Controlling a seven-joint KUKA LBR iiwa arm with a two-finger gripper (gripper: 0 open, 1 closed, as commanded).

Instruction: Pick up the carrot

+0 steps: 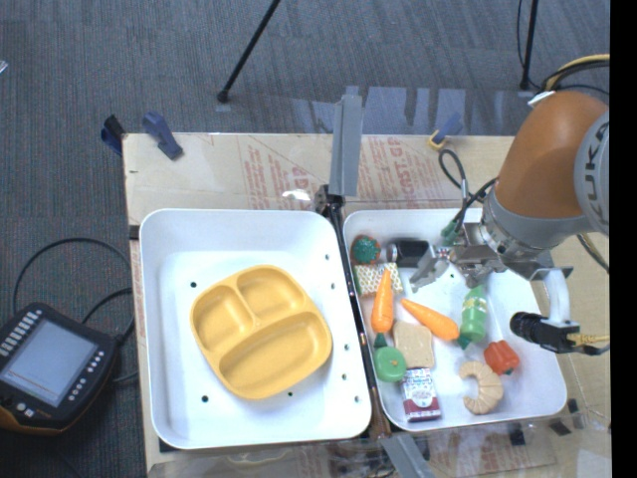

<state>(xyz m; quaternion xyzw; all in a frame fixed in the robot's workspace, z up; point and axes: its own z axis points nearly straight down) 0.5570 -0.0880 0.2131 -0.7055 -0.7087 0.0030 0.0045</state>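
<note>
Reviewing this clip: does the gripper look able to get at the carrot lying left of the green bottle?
Probably yes. The gripper hangs just above the carrot, whose top is uncovered, though the green bottle lies close on its right.

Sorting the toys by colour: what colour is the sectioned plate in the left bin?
Yellow. The sectioned plastic plate shows best in the camera view, lying in the left white bin.

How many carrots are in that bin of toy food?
2. One carrot stands upright by the right bin's left wall; the other carrot lies slanted mid-bin. The arm might hide others.
</note>
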